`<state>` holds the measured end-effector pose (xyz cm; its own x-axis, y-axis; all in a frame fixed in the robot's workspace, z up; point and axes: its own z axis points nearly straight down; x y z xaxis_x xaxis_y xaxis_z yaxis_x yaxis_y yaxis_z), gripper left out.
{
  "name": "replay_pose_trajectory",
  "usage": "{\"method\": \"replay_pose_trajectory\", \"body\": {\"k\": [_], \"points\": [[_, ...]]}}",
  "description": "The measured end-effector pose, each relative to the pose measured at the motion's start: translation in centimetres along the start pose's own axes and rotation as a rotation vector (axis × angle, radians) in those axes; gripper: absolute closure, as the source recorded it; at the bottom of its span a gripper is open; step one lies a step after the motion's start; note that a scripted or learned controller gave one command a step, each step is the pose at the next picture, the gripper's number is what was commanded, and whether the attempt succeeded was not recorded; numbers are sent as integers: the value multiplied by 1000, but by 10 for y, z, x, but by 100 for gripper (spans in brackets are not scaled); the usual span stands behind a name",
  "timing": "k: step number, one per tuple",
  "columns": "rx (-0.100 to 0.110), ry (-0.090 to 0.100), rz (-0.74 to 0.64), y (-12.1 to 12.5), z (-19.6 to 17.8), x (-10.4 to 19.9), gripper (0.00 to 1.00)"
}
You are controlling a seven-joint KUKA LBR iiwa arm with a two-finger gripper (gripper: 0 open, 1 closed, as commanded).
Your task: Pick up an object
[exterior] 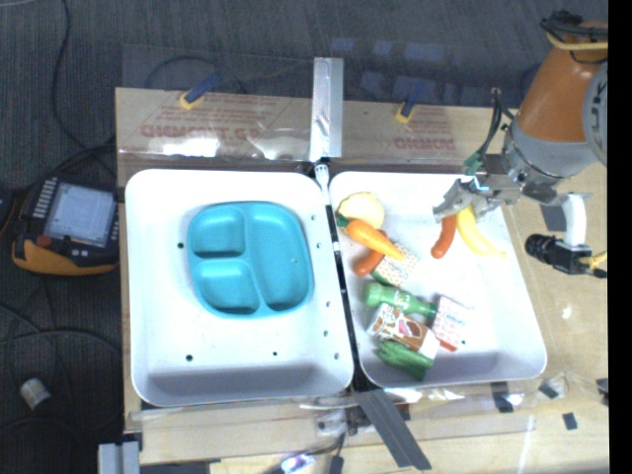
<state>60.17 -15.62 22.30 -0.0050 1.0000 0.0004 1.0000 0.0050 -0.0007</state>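
Tool [464, 203] hangs over your right bin [513, 294], above a red sausage [444, 237] and banana [474, 233]; you cannot tell its grip state.

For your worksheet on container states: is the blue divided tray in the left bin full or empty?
Empty: the blue divided tray shows bare compartments, with nothing lying in them.

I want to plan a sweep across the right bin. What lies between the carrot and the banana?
In the camera view, a small red-orange sausage-shaped toy lies between the carrot and the banana, just below the end effector. The rest is bare white bin floor.
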Motion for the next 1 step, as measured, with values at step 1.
{"method": "replay_pose_trajectory", "body": {"k": [1], "points": [[3, 2, -3, 0, -8, 2, 100]]}}
